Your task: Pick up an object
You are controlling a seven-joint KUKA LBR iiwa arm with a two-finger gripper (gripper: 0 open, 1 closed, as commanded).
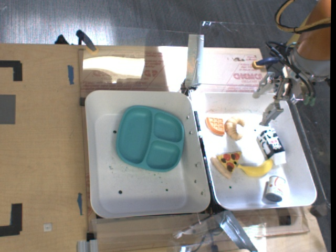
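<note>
Gripper point(274, 103) hung over the right bin's point(304, 185) far corner, fingers spread, nothing btwn them. Closest target: the black-and-white carton point(270, 142), just below it, near the right wall. Banana point(257, 168), pizza slice point(228, 161), waffle point(214, 125) and can point(273, 188) lay further off. Prob best to drop straight down, fingers astride the carton's narrow sides, clear of wall & banana tip, then squeeze.

Left bin point(100, 193): holds the divided plate point(149, 138), lying toward its rear.
Right bin point(302, 190): waffle point(214, 125) beside croissant point(234, 127) at rear left; pizza slice point(227, 163) touching banana point(257, 168) in front of them; carton point(270, 143) right of these; can point(273, 188) nearest the front.
Claw point(273, 109): above the right bin's rear right, behind the carton.
</note>
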